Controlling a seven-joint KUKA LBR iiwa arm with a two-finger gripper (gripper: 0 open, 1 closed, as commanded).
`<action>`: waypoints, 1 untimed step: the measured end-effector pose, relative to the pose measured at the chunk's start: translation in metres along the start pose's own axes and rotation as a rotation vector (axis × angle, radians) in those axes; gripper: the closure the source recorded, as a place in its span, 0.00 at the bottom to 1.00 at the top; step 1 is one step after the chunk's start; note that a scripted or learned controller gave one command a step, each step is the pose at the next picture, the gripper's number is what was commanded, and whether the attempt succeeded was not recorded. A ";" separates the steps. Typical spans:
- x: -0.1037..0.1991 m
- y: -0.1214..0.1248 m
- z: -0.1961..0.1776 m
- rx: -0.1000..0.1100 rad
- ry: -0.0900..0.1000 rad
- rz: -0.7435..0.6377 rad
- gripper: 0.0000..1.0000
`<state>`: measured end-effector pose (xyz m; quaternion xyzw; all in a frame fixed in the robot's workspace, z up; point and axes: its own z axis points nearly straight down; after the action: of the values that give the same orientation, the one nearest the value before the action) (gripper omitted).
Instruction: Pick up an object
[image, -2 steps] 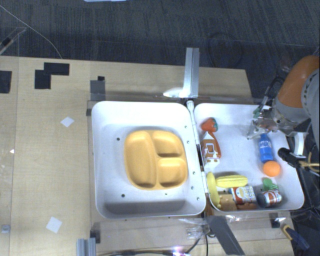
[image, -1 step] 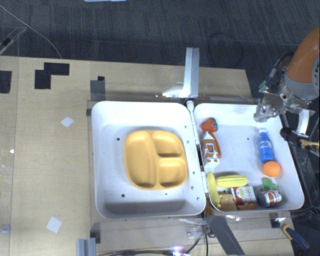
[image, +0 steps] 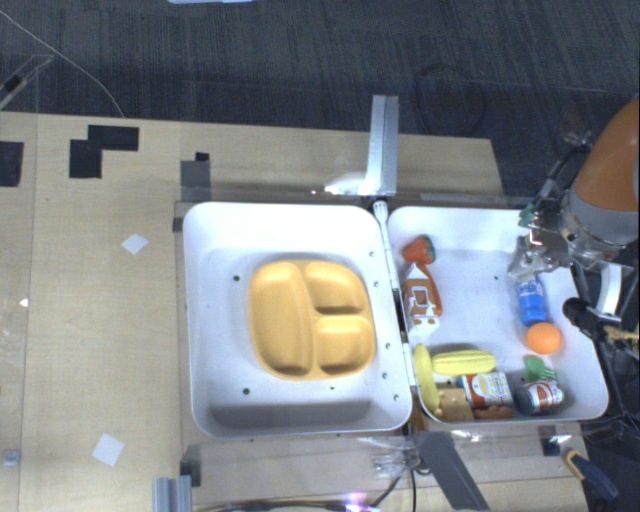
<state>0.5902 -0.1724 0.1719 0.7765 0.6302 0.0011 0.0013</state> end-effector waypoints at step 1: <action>0.006 0.081 0.084 -0.005 0.001 0.285 1.00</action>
<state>0.6711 -0.1830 0.0883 0.8581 0.5134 0.0031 0.0028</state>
